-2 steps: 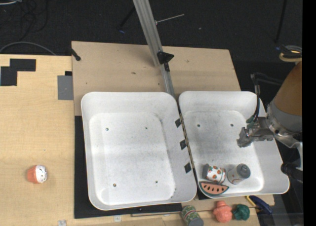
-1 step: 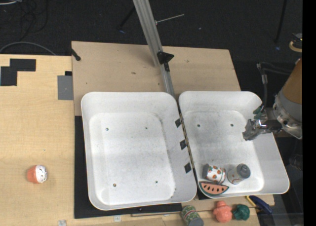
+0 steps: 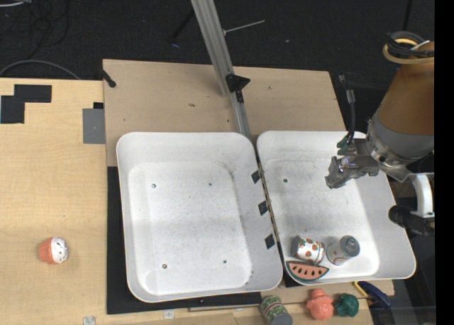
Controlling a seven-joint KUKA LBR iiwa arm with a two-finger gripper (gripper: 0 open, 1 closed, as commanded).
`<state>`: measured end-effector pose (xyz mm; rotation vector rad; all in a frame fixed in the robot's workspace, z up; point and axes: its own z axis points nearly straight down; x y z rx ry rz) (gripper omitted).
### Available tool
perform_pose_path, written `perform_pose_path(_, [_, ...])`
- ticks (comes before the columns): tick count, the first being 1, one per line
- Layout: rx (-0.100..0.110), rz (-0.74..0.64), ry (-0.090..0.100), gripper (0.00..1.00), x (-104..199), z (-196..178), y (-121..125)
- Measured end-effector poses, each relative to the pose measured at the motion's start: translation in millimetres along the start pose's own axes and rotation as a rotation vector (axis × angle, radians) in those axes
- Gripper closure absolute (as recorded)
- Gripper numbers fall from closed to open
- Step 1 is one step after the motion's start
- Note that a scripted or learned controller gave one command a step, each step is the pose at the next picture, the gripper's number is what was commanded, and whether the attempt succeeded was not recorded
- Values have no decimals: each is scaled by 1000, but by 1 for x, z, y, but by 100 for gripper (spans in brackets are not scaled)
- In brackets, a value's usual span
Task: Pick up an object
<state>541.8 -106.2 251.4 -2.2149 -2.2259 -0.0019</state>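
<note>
Nearest the lens, off the bins altogether at the bench's front edge: a dark ribbed cylinder, an orange-pink lump and a green lump, all just beyond the right bin's front rim. Probably spilled or parked there, out of easy reach.

Inside the right bin, crowded into its front edge: a watermelon-slice toy lying on the front-left corner lip, a small white cup with red marks just behind it, and a grey round piece beside that toward the right. Likely candidates for the pick, bunched where the sloped wall gathers them.

Poised over the right bin's middle-right: the gripper, well back from that cluster, nothing visible between its fingers; whether parted or closed, cannot tell from this slant. Seemingly positioned to descend, yet over bare floor.

Left bin alongside, joined by dark clips. Far off near the left bench edge: a small orange-and-white ball.
</note>
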Motion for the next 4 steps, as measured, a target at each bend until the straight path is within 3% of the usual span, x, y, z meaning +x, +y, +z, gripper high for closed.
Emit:
perform_pose_path(2, [2, 1, -1, 100, 92, 23, 48])
perform_pose_path(4, [0, 1, -2, 100, 188, 9, 90])
